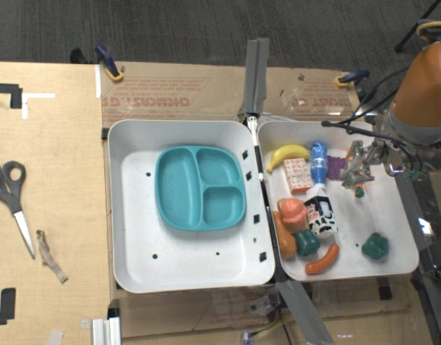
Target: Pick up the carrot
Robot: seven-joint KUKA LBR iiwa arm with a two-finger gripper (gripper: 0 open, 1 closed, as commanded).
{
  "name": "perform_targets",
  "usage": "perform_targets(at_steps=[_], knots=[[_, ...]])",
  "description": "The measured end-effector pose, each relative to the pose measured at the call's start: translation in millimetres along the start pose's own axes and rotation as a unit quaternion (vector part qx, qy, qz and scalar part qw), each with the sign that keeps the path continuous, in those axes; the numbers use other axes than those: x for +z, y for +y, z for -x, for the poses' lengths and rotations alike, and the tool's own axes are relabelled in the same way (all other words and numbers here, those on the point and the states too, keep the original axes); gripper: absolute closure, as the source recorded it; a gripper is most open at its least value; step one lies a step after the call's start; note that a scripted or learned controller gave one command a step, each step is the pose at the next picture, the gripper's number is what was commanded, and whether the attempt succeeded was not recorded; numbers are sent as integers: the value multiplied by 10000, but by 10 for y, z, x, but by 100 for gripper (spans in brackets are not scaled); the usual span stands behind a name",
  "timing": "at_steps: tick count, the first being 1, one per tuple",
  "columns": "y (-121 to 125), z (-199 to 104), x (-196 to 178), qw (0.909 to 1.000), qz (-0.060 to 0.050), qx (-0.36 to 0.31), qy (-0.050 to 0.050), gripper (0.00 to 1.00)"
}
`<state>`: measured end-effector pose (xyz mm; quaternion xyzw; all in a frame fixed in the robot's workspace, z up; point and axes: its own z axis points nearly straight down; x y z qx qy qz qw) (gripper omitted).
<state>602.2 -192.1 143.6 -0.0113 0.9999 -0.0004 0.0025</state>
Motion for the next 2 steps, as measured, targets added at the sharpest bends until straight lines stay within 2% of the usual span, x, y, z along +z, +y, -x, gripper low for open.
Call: perform_targets(at_steps=[1,2], knots=[[-295,-269,-989,9999,-1,118,-3,100],[-292,-269,-987,9999,2,115,-1,0]])
